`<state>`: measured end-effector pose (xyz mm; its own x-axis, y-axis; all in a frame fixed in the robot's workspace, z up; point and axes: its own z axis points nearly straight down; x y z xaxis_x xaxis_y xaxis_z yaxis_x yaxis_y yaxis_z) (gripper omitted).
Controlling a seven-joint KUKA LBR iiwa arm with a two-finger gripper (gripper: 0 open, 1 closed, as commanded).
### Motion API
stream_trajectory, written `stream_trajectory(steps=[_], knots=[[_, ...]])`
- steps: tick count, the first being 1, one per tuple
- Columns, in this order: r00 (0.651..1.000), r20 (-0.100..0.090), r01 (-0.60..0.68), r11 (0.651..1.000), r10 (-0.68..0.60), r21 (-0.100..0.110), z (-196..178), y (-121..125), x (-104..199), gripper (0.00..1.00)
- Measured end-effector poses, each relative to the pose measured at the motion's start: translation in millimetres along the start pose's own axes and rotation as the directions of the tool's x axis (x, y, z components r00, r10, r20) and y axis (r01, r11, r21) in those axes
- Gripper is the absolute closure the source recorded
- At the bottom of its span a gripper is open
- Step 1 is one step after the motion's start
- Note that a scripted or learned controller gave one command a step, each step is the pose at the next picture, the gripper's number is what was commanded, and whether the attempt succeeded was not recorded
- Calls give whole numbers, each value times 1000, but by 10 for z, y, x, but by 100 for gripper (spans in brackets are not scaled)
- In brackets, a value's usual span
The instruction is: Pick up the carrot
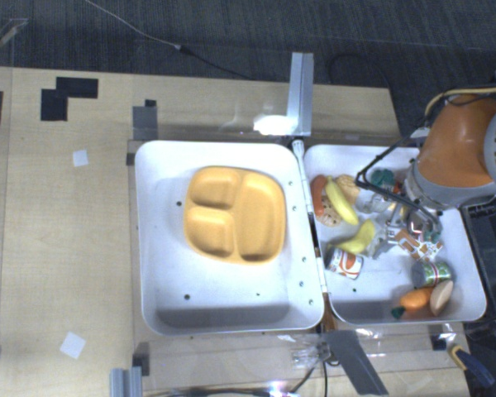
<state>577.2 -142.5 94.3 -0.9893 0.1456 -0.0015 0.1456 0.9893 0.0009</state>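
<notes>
Reaching in from the right, the grey arm (463,151) with its orange band hangs over the right bin (471,304), its gripper (394,222) low among the clutter there; whether the fingers are wide or narrow cannot be told. The carrot (414,300) lies near that bin's front edge, touching a pale oval piece (441,296) and well apart from the gripper. Two bananas (341,201) sit just beside the gripper. In the left bin (161,246) rests a yellow divided tray (234,213).
</notes>
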Motion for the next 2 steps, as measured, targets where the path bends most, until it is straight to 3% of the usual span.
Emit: stream_trajectory(steps=[1, 2], knots=[[957, 3, -289, 957, 289, 0, -18, -296, 858, 0], [867, 13, -497, 867, 497, -6, 42, 228, 896, 0]])
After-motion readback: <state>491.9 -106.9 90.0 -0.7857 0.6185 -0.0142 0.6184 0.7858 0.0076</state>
